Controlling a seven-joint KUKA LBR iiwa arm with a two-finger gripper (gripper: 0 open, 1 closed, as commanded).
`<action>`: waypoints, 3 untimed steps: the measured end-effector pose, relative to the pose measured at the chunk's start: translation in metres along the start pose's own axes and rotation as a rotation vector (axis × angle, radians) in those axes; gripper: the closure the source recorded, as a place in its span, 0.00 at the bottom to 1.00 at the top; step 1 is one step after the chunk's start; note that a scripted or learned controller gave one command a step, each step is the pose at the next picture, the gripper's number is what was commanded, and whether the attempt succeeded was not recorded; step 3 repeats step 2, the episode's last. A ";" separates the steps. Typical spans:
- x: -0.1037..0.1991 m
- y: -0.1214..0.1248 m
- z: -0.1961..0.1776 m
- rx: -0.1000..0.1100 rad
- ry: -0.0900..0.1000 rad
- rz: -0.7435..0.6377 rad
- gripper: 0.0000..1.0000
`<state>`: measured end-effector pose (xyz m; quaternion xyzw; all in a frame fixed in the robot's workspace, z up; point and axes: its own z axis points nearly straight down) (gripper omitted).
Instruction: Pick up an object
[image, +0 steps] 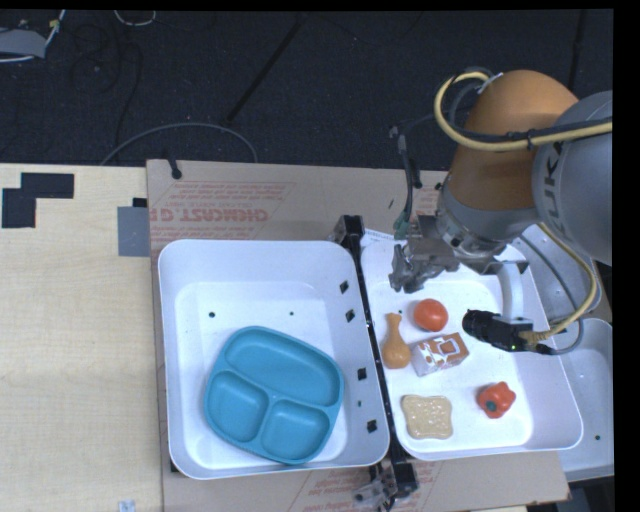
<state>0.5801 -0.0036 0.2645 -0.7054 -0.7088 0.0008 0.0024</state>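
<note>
The arm (520, 140) is reaching in from three o'clock, and the gripper (405, 278) is hanging over the eleven o'clock corner of the right bin (545, 405), close by the divider between the two bins. How wide the pincer is standing I cannot tell; it is reading as one dark mass against the white floor.

Just off it at four o'clock the orange tomato (431, 314) is sitting, with a sliver of white floor showing between the two, so they are near but apart. At six o'clock from the gripper the tan gourd (397, 345) is lying with its neck pointing up toward twelve. The brown-and-white box (441, 354) is resting right beside the gourd, at its three o'clock and directly under the tomato. Down at the bin's six o'clock edge the slice of toast (427, 416) is lying flat, and the red pepper (496, 399) is sitting at its two o'clock.

Over in the left bin (200, 275), the blue divided plate (272, 395) is lying toward five o'clock.
</note>
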 end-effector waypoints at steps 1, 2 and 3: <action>0.055 -0.005 0.014 0.001 0.000 0.000 1.00; 0.114 -0.022 0.028 0.002 -0.001 -0.001 1.00; 0.114 -0.022 0.028 0.002 -0.001 -0.001 1.00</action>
